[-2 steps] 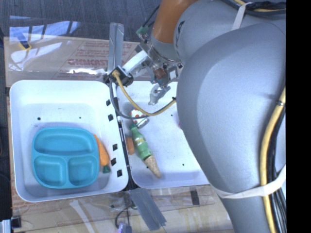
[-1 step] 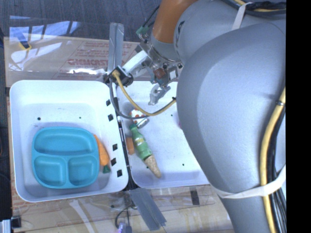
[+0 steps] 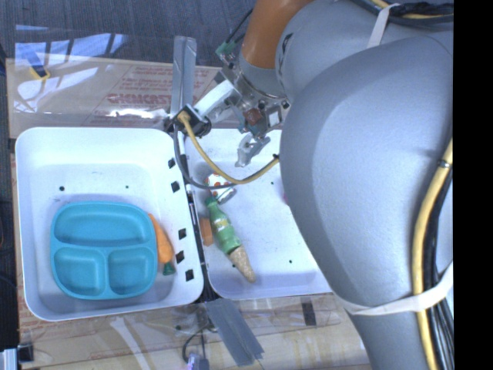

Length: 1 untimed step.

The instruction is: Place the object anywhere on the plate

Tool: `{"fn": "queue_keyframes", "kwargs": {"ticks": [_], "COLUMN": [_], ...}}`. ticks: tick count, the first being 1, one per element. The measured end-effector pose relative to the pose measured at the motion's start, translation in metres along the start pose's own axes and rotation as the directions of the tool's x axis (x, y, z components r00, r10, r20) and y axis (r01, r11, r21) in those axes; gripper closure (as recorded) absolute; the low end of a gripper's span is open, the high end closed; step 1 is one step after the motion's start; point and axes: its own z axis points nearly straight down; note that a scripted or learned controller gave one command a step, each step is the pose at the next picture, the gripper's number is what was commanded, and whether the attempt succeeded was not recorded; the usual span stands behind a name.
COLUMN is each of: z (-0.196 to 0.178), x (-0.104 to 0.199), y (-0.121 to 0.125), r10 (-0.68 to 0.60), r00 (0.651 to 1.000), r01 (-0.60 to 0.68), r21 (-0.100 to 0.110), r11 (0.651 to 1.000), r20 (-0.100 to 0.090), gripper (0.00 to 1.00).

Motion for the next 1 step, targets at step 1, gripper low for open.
{"fn": "queue_keyframes", "kwargs": {"ticks": [1], "z": [0.0000], "x": [0.0000], "y": [0.0000], "r10": [0.000], "r00": [1.000], "r01": [0.000], "r21": [0.000], "r11": [1.000], "r20": [0.000], "gripper": [0.00]}}
